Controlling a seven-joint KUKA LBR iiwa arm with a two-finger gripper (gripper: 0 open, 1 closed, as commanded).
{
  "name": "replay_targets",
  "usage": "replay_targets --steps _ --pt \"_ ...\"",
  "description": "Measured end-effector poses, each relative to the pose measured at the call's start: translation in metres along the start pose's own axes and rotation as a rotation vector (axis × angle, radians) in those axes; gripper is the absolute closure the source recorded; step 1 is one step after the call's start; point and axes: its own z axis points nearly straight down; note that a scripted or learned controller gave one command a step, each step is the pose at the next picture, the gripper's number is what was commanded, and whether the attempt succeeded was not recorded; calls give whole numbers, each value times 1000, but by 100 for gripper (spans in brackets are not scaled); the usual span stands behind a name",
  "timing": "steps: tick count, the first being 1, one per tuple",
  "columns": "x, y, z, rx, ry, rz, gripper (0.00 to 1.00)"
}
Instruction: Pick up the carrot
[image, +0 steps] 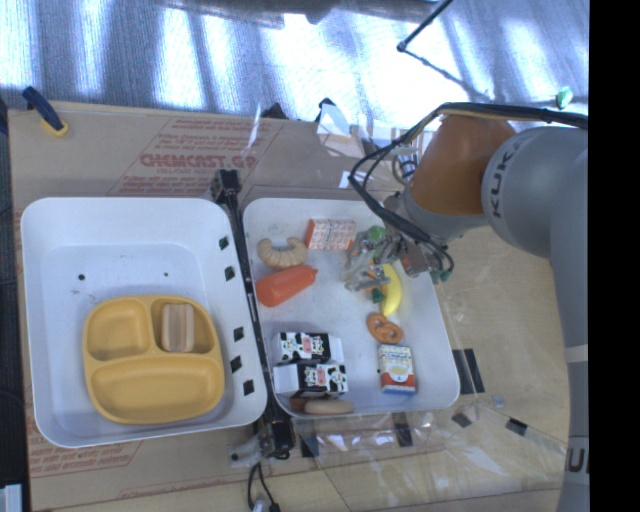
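Note:
The carrot (285, 285), orange and stubby, lies in the left part of the right bin (440, 345), just below a pale croissant (283, 250). My gripper (368, 268) hangs over the right part of the same bin, next to a banana (393, 293). It is roughly a hand's width to the right of the carrot and not touching it. The grey arm with its orange band (455, 170) reaches in from the upper right.
The right bin also holds an orange carton (330, 234), a pretzel (384, 327), a juice box (397, 368), two cow-print cartons (308, 362) and a sausage (322, 406). In the left bin (60, 240) a yellow divided tray (150, 385) carries a wooden block (178, 327).

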Motion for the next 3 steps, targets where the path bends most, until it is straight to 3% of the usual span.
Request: replay_targets --steps 1,2,3 --pt "-1 68 -111 2 -9 -12 100" --pt "20 6 1 -7 12 -211 100" --pt "26 32 -95 2 -4 -79 100"
